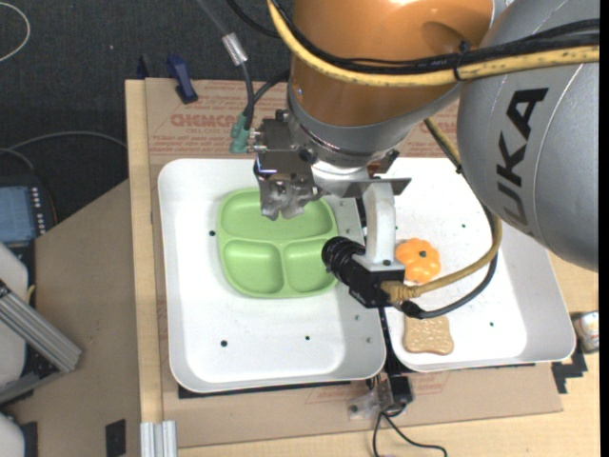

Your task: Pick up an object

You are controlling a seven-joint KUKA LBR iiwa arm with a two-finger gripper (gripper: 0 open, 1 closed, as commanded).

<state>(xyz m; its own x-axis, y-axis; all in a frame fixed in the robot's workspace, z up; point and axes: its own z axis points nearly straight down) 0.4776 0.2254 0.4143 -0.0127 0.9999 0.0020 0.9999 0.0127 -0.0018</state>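
Observation:
A light green divided plate (271, 255) lies in the left bin (190, 312), toward its right side. My gripper (285, 201) hangs over the plate's far compartment, low and close to it. The wrist and the orange band hide much of it from above. Nothing shows held in it. In the right bin (519, 293) a small orange pumpkin (420, 259) sits near the left wall. A tan cracker-like piece (428, 334) lies near that bin's front edge.
A black cable fitting (354, 272) and a yellow hose (466, 269) hang from the arm over the divide between the bins. The arm's big grey body covers the right bin's far part. Cardboard lies under both bins.

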